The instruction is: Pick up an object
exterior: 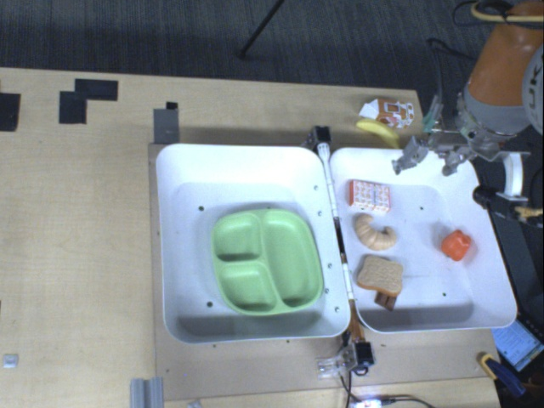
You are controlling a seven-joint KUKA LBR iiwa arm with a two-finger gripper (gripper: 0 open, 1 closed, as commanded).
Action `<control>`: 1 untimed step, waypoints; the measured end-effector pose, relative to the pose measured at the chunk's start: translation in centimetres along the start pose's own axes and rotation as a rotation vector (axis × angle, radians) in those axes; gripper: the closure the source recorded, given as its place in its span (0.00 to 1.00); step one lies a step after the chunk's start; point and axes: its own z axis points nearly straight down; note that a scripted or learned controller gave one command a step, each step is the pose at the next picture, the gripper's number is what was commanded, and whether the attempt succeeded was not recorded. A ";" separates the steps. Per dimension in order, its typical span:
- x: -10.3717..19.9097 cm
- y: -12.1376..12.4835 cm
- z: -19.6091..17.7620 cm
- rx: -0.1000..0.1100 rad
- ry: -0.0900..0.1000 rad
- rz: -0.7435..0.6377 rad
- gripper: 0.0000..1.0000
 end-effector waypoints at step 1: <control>2.1 -7.1 12.9 -0.003 0.000 0.002 0.00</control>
